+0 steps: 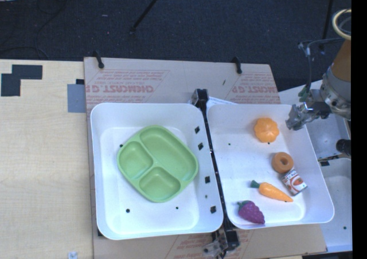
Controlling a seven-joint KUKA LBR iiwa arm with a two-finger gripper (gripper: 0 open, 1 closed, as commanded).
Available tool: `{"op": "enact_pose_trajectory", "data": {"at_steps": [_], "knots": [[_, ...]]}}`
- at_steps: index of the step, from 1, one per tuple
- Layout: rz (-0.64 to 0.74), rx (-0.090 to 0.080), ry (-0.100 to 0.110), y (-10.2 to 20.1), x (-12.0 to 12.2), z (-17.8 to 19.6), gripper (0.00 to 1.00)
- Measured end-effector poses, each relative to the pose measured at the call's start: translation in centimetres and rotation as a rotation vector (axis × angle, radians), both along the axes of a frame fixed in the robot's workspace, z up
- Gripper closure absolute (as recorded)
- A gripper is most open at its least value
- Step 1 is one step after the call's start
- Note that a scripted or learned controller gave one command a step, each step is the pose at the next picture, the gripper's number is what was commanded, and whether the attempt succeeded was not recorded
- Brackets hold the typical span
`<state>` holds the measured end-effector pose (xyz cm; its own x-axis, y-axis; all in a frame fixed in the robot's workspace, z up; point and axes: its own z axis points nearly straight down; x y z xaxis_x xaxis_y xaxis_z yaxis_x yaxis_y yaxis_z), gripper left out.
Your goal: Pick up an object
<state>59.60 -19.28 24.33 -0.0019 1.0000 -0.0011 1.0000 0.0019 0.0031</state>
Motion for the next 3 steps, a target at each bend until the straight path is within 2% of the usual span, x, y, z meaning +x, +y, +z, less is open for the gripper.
{"op": "enact_pose_trajectory", "data": {"at_steps": [1, 2, 3], "knots": [[0.002, 0.003, 0.005, 4.5, 0.4, 0.4, 1.00], [0.002, 0.003, 0.007, 9.2, -0.2, 0.2, 1.00], [0.002, 0.002, 0.005, 14.6, 1.2, -0.1, 1.00]]}}
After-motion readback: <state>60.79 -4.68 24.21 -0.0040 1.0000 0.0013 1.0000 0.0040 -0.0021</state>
